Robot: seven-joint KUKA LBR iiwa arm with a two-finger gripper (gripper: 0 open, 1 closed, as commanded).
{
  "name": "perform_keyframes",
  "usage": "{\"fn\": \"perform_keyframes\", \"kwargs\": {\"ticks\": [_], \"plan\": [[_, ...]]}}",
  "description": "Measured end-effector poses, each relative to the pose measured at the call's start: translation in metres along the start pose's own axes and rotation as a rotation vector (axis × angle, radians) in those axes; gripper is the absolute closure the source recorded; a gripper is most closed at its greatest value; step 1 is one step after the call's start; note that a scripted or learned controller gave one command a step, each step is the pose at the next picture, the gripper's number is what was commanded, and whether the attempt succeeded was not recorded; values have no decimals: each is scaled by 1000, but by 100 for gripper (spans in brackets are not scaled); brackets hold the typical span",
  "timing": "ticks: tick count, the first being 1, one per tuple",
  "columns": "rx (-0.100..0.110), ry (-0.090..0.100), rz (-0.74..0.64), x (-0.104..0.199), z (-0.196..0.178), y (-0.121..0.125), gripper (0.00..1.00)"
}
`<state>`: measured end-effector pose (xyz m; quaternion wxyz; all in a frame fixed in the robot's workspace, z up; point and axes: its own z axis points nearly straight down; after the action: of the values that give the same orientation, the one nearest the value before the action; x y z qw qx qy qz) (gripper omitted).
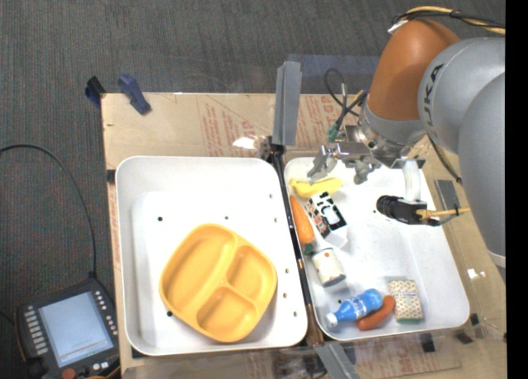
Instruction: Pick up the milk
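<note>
The milk (328, 214) is a small white carton with black patches. It lies on its side in the upper left part of the right bin (429, 278), between a carrot (302, 219) and the bin's bare floor. My gripper (341, 171) hangs over the bin's far edge, just above and behind the milk, and is open. Its fingers (320, 168) are spread wide with nothing between them. A yellow banana (316, 188) lies right under the left finger, touching the milk's far end.
The right bin also holds a white can (328, 267), a blue bottle (356, 307), a sausage (377, 315) and a speckled sponge-like block (406, 300). A yellow divided plate (218, 282) sits in the left bin (148, 187). A grey post (287, 109) stands behind the bins.
</note>
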<state>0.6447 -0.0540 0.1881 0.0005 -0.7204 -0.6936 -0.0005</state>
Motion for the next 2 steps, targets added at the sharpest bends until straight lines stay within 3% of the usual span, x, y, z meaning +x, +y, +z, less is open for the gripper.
{"fn": "perform_keyframes", "kwargs": {"ticks": [1,2], "plan": [[-3,2,260,-37,98,-27,0],[-2,6,261,-37,88,-26,100]]}}
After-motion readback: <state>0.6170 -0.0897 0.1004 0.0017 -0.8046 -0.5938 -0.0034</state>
